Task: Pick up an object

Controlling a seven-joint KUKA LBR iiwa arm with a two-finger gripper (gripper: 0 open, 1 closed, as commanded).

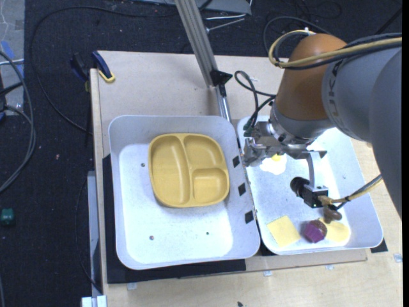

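Purple object (314,231) (right bin (364,171))

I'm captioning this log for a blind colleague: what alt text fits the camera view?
A grey robot arm reaches from the right over the right white bin, which holds a yellow square, a purple piece and a white-and-yellow piece. The left white bin holds a yellow divided plate.

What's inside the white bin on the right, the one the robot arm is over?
In the right bin lie a yellow square, a purple lump, a pale yellow round piece and a white-and-yellow piece. The arm covers the bin's far part, so anything there is hidden.
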